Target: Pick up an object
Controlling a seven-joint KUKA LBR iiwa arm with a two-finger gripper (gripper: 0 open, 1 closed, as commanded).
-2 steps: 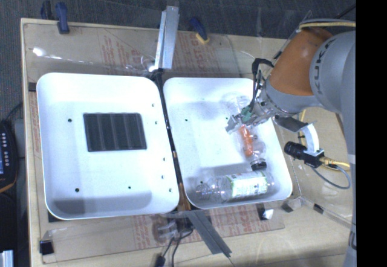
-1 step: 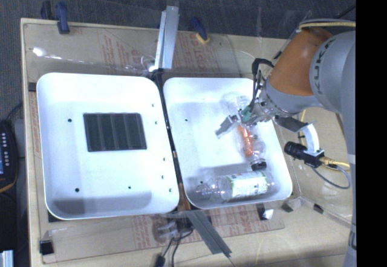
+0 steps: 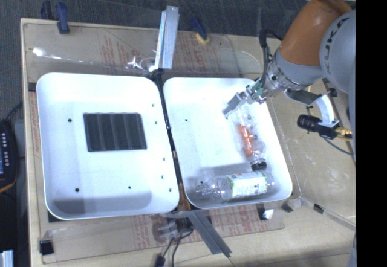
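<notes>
— The gripper (image 3: 234,104): clenched or released?
— Too blurred; cannot tell. It hovers in the right bin (image 3: 199,133). Just below it lies a clear bottle with orange contents (image 3: 248,137), outline hazy; farther below, a labelled plastic bottle (image 3: 237,186).

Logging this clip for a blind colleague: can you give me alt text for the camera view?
The grey arm's tool hangs over the upper part of the right bin, above a small clear bottle with orange contents. A larger clear plastic bottle lies on its side along that bin's near edge. The left bin holds a dark ribbed rectangle.
</notes>
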